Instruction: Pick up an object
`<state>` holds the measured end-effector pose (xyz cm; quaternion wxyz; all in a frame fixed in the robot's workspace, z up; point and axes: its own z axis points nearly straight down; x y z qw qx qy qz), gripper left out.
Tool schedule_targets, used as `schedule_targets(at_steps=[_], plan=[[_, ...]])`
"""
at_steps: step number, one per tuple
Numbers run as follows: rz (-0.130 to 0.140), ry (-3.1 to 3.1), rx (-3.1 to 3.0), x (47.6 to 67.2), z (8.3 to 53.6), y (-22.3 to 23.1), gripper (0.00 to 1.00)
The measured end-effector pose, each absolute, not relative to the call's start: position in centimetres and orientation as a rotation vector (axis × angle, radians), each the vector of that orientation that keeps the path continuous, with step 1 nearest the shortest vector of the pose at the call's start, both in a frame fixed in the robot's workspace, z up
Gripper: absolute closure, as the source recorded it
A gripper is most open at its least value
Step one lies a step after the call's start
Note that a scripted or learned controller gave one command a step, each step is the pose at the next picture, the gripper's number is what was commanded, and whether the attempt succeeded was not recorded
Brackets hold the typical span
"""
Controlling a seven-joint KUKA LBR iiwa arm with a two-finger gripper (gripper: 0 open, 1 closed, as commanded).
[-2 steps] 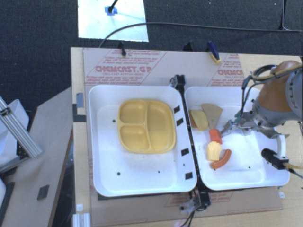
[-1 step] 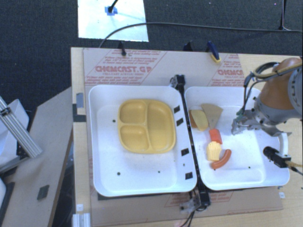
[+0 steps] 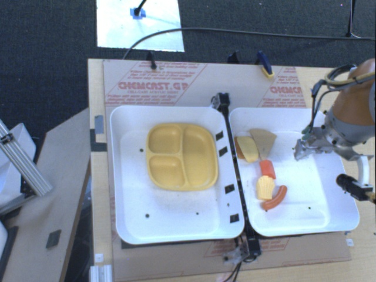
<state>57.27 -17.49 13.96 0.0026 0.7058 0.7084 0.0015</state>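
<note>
Two shallow white bins sit side by side on a bench covered with a sheet printed in red lettering. The left bin [image 3: 132, 216] holds one thing: a yellow divided plate [image 3: 181, 156] with three compartments, lying flat a little above the bin's middle, its compartments bare. The right bin [image 3: 317, 216] holds a cluster of toy foods near its left wall, just past the black clips along the seam between the bins. At the top of the cluster a tan wedge-shaped piece [image 3: 264, 140] lies touching a pale yellow slice [image 3: 248, 149], which overlaps an orange-brown piece at its left edge. Below them lies a small orange-red piece [image 3: 268, 168], then a yellow ridged piece like a corn cob [image 3: 265, 187], and just beside that, at its lower right, a red-orange sausage [image 3: 275, 197] lying at a slant. The right half of that bin's floor is bare white. The arm comes in from the right, its orange band over the bin's right rim, and the gripper [image 3: 306, 148] hangs over the upper right part of the right bin, well apart from the foods and to their right. Whether its fingers are spread or closed I cannot tell; nothing is seen between them.
</note>
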Motion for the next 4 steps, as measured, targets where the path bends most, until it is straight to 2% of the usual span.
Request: schedule_targets(at_steps=[2, 3, 4], plan=[[0.005, 2.224, 2.211, 58.2, 23.9, -17.3, 1.0], [0.002, 2.231, 2.212, 57.4, 23.8, -12.4, 1.0], [0.003, 2.23, 2.211, 58.0, 22.7, -7.2, 1.0]])
